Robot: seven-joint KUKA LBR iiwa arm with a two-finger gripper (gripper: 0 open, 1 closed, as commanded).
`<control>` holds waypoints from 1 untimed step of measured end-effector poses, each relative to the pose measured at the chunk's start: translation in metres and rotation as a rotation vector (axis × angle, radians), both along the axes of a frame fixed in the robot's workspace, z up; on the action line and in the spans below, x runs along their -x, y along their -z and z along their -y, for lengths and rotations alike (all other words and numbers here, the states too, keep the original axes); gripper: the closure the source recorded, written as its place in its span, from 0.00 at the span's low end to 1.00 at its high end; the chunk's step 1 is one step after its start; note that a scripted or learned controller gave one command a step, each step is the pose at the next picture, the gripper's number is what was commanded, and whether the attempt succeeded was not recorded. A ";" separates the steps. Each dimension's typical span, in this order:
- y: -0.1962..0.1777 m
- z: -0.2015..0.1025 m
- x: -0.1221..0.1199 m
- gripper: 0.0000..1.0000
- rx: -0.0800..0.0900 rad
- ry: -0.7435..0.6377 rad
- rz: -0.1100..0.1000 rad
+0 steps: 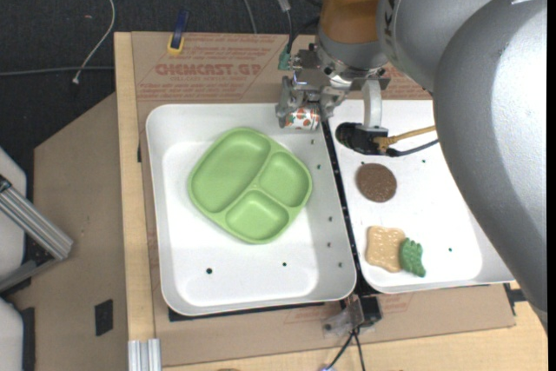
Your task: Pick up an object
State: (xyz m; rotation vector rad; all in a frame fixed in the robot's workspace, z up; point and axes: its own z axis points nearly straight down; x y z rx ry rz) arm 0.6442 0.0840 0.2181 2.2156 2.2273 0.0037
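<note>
**One small piece in the grip, far side of the left bin**

I read the gripper [301,109] as closed narrowly on a small white-and-red piece [303,121], which sits between the fingertips. It is over the far right corner of the left bin [174,274], just beside the wall shared with the right bin [460,248]. I can't tell whether the piece is lifted clear of the floor.

It looks light and probably stiff, so weight should be no trouble. My worry is that so little of it seems to be held, and a tip hold could let it twist or slip.

My fallback would be the green plate [250,184], which looks rigid and light, taken by its rim. The brown disc [377,182] lies too flat to pinch easily.
</note>
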 end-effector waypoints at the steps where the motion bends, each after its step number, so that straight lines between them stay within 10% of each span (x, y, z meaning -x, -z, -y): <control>1: -0.017 -0.005 -0.003 1.00 0.001 0.003 0.000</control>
